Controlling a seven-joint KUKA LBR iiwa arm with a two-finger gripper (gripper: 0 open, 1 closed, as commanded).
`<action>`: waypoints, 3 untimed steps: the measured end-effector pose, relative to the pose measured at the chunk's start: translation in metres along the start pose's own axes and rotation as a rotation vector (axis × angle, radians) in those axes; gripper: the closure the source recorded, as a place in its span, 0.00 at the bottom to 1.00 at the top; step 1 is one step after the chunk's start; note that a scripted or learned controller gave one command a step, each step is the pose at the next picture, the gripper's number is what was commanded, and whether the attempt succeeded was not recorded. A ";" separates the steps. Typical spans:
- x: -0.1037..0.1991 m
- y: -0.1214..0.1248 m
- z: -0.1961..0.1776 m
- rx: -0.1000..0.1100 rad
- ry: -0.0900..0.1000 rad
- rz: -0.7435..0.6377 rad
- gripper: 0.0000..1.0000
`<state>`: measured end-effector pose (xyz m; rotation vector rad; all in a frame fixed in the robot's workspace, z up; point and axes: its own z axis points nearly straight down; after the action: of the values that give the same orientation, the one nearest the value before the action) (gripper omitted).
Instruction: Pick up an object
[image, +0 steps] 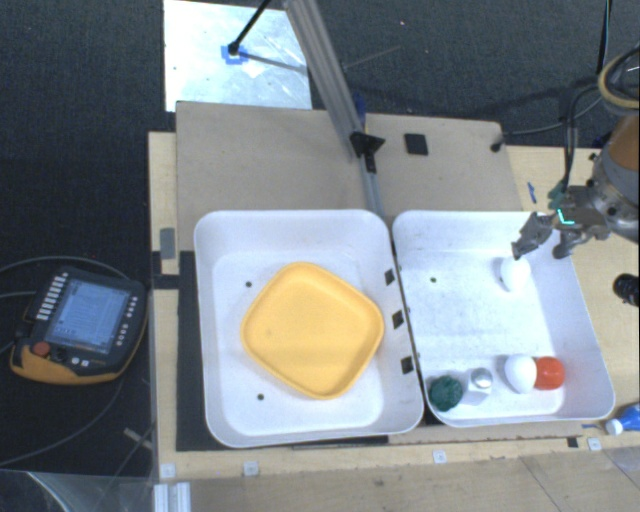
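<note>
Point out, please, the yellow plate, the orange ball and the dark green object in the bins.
yellow plate (313, 340): camera view, middle of its flat top, in the left bin.
orange ball (550, 373): camera view, its visible right side, in the right bin.
dark green object (445, 391): camera view, its top centre, in the right bin.

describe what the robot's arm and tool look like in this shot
The arm comes in at the right edge of the camera view: a grey, rounded metal body with an orange band higher up. Dark cables loop beside it near the top right. The tool is dark, with two short fingers, and a small teal-green mark glows on its body. Finer markings are too small to tell.
</note>
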<state>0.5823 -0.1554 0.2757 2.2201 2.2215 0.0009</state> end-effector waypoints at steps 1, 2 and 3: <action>0.000 0.000 0.000 0.000 0.000 0.000 0.00; 0.007 -0.002 0.044 0.004 0.001 0.000 0.00; 0.004 -0.002 0.086 0.004 0.001 0.001 0.00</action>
<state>0.5805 -0.1518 0.1896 2.2232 2.2229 -0.0026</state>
